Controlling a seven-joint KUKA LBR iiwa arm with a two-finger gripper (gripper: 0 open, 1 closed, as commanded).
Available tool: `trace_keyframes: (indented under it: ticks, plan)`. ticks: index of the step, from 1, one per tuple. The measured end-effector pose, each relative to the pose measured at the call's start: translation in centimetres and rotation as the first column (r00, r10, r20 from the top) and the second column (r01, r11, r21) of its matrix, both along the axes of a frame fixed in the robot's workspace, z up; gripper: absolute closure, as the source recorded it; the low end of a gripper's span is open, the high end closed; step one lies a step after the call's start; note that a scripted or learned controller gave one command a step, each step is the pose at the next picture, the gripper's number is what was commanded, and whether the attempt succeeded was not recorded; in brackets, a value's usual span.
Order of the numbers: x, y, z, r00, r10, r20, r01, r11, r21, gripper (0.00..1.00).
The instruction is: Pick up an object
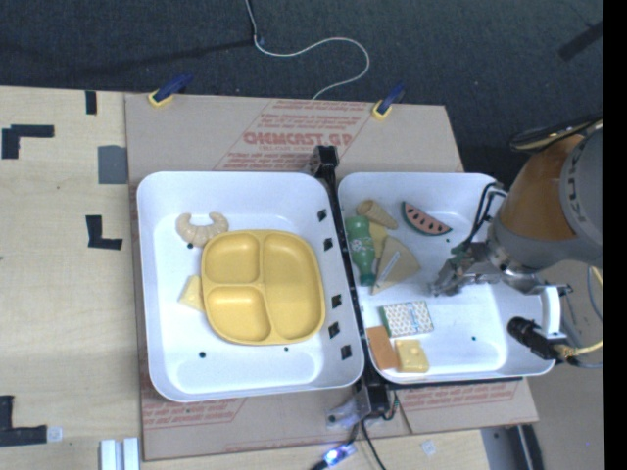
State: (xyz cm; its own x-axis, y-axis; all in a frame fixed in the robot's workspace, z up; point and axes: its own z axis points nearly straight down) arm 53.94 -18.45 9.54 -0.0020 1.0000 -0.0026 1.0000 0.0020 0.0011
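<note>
White plastic underfoot everywhere: counted two shallow white bins, the left bin (245, 196) and the right bin (460, 333), side by side and touching along the middle. Saw the two-finger gripper (456, 274) of the grey arm low over the right bin, near its right half. Could not tell how wide it stood open, nor whether it had hold of anything; made out nothing lifted clear of the bin floor.

Judged the task as barely begun: approach made, grasp and lift not yet shown.

Took the likeliest target to be the tan wedge-shaped piece (399, 260), lying just left of the gripper.

Counted seven things in the right bin:
- one red watermelon-slice toy (426, 220)
- one green bottle-shaped toy (360, 248), against the dividing wall
- that tan wedge
- one smaller tan piece (375, 213) near the far wall
- one pale patterned square (407, 316)
- one orange block (380, 347)
- one yellow block (412, 356), touching the orange one

Counted three in the left bin: one yellow divided plastic plate (265, 285), one beige croissant-shaped toy (201, 226) just beyond it, one yellow wedge (191, 293) partly tucked under its left edge.
</note>
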Motion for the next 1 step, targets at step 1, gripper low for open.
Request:
trace_keyframes:
  ticks: [1]
  plan:
    - [0.18, 0.2, 4.19, 1.0, -0.001, 0.001, 0.001, 1.0, 0.002, 1.0]
